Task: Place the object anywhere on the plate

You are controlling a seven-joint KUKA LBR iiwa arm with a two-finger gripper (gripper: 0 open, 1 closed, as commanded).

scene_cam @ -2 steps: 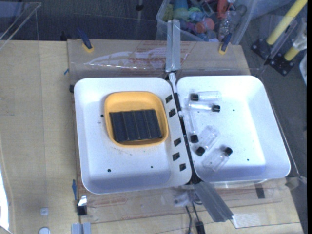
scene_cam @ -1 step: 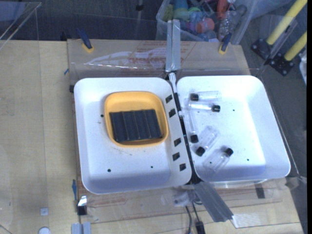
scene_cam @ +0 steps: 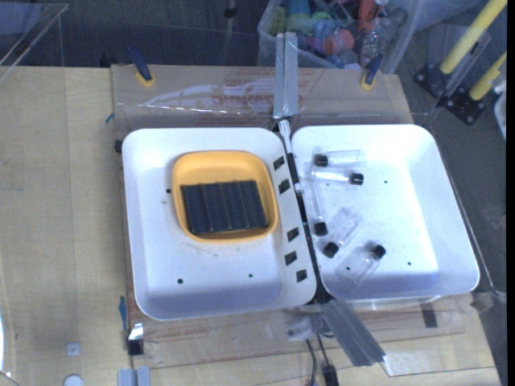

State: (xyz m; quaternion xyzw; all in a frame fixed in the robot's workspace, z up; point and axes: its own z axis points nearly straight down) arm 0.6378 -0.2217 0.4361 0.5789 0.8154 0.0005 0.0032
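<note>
A yellow square plate [scene_cam: 187,170] lies in the left white bin [scene_cam: 153,272]. A dark grey ribbed rectangular block [scene_cam: 224,206] rests flat on the plate, filling most of its bottom. In the right white bin [scene_cam: 426,215] lie several clear vials with black caps: two near the back left [scene_cam: 338,160] [scene_cam: 334,178], one along the divider [scene_cam: 316,215], and two toward the front [scene_cam: 342,230] [scene_cam: 366,257].
A raised divider with black tabs [scene_cam: 291,215] separates the bins. A clear box of colourful items [scene_cam: 338,14] stands behind the bench. Blue clamps [scene_cam: 143,72] [scene_cam: 370,71] hold the back board. A metal bar [scene_cam: 285,75] stands at the back middle.
</note>
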